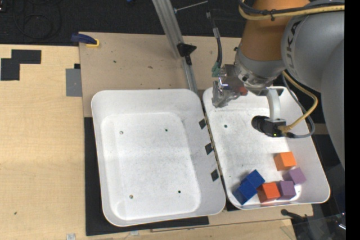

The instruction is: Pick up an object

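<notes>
Several small blocks lie in the near right corner of the right bin (242, 126): a blue block (249, 185), an orange block (285, 161), a red-orange block (270, 191) and two purple blocks (295, 176) (287, 189). My gripper (221, 97) hangs over the far left corner of that bin, well away from the blocks, with nothing seen in it. The orange band and grey arm rise above it to the right.
The left bin (112, 115) sits beside the right one, parted by a rim with black clips (208, 148). A slanted metal rail (167, 19) stands behind the bins. A black cable end (265, 125) hangs over the right bin.
</notes>
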Robot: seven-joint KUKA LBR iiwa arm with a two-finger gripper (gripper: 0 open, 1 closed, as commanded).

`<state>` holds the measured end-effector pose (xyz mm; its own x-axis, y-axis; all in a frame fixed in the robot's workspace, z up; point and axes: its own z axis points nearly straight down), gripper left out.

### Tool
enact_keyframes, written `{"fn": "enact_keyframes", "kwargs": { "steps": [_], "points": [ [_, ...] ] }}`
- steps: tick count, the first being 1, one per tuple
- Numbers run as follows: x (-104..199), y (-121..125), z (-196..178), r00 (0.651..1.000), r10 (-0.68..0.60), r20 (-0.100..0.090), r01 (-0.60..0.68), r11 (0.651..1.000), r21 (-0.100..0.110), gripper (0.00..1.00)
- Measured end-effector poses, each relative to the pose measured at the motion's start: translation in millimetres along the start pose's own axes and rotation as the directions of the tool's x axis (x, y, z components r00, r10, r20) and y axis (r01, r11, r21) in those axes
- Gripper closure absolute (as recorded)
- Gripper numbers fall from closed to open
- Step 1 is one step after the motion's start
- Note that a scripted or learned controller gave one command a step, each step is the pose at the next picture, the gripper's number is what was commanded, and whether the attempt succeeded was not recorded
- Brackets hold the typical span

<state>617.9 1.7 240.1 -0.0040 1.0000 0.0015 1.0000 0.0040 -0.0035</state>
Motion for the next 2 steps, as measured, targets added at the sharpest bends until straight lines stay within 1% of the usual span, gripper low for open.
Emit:
{"fn": "enact_keyframes", "kwargs": {
  "steps": [2],
  "points": [
    [89.3,12.6,5.6,1.0,0.0,0.0,0.0,1.0,-0.002,1.0]
  ]
}}
